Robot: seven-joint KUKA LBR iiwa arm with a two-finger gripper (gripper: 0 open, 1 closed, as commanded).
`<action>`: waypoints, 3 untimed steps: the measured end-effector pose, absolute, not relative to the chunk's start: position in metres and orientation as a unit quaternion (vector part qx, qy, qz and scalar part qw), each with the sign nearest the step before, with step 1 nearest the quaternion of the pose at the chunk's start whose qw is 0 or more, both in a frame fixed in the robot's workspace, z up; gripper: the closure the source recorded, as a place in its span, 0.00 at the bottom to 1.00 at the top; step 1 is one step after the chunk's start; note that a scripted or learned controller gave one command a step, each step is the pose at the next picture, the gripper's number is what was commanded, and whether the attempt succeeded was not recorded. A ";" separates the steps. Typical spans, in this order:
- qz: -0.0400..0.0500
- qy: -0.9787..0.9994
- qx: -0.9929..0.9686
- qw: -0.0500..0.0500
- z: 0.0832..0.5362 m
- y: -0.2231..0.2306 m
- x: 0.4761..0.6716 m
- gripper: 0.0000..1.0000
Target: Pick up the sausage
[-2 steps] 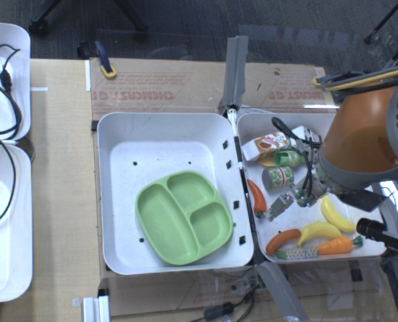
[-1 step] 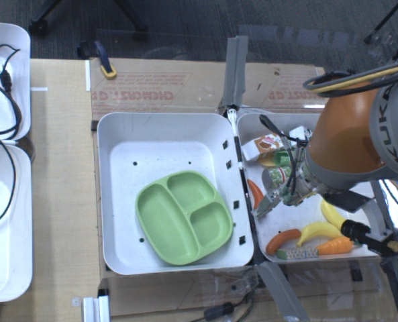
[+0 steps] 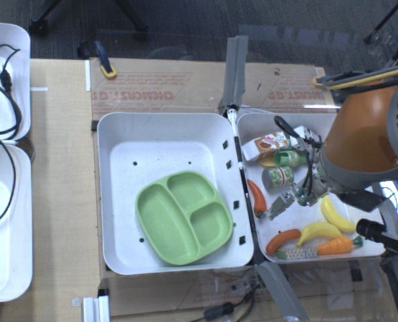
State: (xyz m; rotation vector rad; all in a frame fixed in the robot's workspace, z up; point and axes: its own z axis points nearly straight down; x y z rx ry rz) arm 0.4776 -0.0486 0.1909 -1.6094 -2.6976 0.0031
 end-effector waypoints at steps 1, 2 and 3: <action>0.001 -0.853 -0.522 0.000 0.191 -0.014 0.478 0.00; 0.001 -0.859 -0.511 0.000 0.191 -0.034 0.478 0.00; 0.001 -0.861 -0.508 0.000 0.191 -0.045 0.477 0.00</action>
